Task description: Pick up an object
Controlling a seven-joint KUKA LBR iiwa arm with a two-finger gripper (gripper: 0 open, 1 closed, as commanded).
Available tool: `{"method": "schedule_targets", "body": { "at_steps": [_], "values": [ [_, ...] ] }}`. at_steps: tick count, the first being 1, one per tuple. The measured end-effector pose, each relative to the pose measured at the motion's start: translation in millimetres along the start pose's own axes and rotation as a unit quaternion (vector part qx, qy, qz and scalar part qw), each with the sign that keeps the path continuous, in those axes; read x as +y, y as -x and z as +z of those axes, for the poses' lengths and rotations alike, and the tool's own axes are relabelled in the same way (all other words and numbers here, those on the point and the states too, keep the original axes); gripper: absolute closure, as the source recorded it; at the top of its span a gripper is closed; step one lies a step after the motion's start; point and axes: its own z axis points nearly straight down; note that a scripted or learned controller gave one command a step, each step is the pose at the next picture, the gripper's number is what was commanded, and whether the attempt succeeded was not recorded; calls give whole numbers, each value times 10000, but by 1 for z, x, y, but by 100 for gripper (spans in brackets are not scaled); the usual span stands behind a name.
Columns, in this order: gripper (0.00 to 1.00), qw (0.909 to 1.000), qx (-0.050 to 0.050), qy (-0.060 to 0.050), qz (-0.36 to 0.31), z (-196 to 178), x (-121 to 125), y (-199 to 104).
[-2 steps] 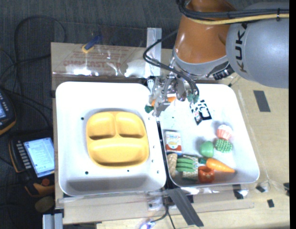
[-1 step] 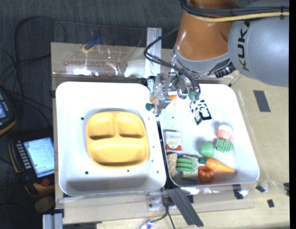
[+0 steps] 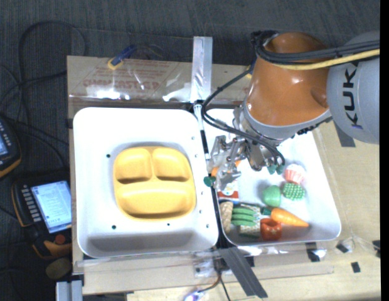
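My gripper (image 3: pixel 223 182) hangs over the left side of the right bin (image 3: pixel 323 187), just above a pile of toy food. Below it lie a tan corn cob (image 3: pixel 226 214), a green ridged vegetable (image 3: pixel 245 217), a red piece (image 3: pixel 270 229) and an orange carrot (image 3: pixel 288 217). To the right rest a green round piece (image 3: pixel 272 195), a green bumpy piece (image 3: pixel 294 191) and a pink-and-white cupcake (image 3: pixel 295 174). Nothing shows between the fingers. The orange wrist band (image 3: pixel 285 80) hides the bin's upper part.
The left bin (image 3: pixel 94 137) holds a yellow divided plate (image 3: pixel 154 182). A clear plastic bag (image 3: pixel 138 74) lies behind the bins. Cables (image 3: pixel 213 115) trail from the wrist over the divider between the bins. Devices sit off the bench at the left.
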Motion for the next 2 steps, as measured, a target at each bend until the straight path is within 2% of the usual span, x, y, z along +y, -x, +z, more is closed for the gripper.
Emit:
{"method": "schedule_targets", "body": {
  "at_steps": [1, 2],
  "values": [
    [100, 10000, -8, -1, 5, -9, 0, 1],
    [100, 9932, -5, 4, -1163, -7, -27, 23]
  ]
}}
